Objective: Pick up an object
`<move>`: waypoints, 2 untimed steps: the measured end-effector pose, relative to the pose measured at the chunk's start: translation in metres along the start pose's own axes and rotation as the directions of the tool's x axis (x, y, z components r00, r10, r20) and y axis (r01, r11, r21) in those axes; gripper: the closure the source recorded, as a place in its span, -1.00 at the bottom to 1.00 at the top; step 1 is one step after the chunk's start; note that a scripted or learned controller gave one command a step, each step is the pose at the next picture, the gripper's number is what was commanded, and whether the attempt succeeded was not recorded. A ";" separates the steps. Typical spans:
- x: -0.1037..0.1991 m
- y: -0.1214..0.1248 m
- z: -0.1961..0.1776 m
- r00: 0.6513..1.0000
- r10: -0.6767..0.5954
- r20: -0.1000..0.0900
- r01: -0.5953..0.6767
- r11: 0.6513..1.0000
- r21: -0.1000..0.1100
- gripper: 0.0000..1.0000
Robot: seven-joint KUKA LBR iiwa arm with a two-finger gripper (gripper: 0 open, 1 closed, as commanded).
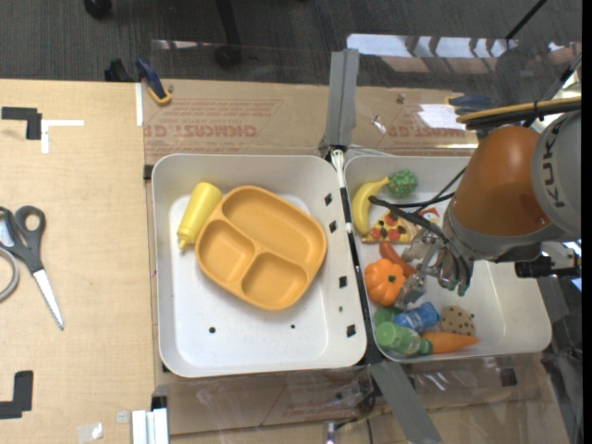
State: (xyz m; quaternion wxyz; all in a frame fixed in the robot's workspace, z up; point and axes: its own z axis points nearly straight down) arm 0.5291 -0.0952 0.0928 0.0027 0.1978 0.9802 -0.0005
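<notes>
With the tool (427, 277) low in the crowded right bin (513, 326), its grip state unclear, it may nudge the orange pumpkin (384, 281) just left instead of grasping it.

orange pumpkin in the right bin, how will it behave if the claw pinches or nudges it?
The pumpkin looks round and smooth, so a pinch may slip off its curved sides. It is probably a light toy. It sits packed against the pizza slice and the green cup, so a nudge would likely shift those neighbours rather than let it roll.
</notes>
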 end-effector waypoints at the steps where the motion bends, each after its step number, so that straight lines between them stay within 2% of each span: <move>1: 0.015 -0.006 -0.001 0.994 0.113 0.002 -0.112 0.994 -0.003 -1.00; 2: 0.034 -0.013 0.000 0.983 0.183 -0.001 -0.183 0.983 -0.001 -1.00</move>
